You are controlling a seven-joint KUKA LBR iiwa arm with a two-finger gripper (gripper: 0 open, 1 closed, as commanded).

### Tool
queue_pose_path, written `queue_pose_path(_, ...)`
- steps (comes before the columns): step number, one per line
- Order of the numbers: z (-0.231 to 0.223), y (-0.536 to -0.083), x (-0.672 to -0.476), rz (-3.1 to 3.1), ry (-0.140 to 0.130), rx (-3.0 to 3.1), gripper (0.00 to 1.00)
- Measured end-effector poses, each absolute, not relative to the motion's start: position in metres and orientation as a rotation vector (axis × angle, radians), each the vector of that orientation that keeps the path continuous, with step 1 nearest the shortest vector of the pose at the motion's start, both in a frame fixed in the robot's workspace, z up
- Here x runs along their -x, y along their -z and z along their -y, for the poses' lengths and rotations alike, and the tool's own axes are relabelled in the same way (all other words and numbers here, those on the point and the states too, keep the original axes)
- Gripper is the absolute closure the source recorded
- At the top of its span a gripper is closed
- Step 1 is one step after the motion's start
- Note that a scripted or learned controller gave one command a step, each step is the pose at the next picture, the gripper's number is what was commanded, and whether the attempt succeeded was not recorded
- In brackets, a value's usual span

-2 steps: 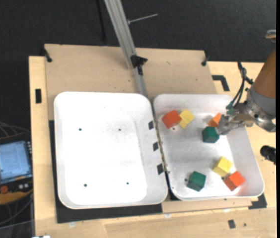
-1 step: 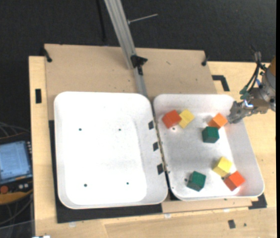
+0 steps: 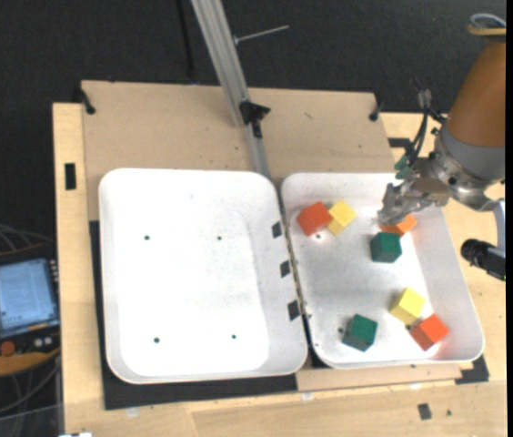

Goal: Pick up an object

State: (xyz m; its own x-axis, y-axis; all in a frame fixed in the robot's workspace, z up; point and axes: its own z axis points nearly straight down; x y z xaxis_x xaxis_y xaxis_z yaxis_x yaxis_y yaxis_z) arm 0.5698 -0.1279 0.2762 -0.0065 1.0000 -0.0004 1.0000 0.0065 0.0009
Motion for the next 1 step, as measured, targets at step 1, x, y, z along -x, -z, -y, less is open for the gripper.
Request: queue_pose_path(1, 0.0795, -0.2765, -0.5814, -2.227, -0.002, -2.213, 1.0)
